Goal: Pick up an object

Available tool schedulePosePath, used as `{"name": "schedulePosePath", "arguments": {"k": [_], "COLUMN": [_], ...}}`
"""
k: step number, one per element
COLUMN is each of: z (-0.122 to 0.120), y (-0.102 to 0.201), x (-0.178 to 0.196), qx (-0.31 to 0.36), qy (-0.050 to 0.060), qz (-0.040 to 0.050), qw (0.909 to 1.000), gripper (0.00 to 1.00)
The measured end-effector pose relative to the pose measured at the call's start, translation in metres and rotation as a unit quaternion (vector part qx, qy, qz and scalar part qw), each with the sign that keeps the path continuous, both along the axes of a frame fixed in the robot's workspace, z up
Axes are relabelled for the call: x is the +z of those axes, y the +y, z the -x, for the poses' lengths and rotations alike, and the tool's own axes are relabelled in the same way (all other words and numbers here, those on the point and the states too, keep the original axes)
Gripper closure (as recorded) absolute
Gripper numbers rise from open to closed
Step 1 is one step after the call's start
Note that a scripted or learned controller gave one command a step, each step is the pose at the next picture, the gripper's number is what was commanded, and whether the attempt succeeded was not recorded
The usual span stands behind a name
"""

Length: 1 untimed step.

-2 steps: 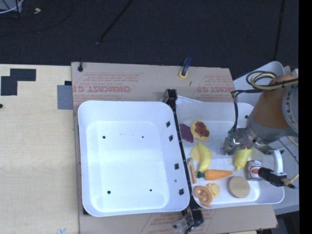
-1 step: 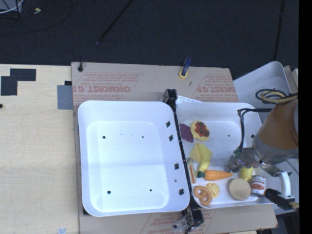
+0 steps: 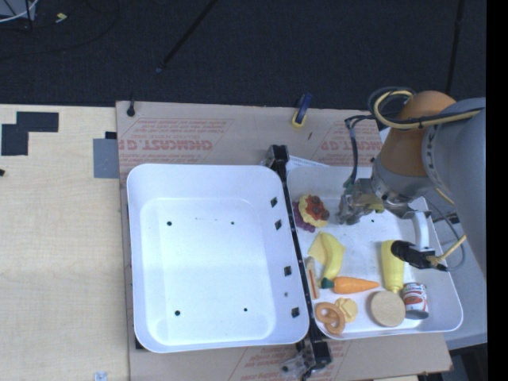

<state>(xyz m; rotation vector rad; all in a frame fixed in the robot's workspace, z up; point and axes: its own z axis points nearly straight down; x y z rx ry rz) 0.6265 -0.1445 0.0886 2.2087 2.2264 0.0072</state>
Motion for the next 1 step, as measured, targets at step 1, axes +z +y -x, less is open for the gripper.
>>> {"name": "schedulePosePath", "arguments": {"k": [1], "z": [0.0610], "y": [-0.0013], "x": [0.1380], "qx": [-0.006], "qy": [0.005], "qz": [-0.0007], "qw": [1.0000], "gripper": [1.00]}}
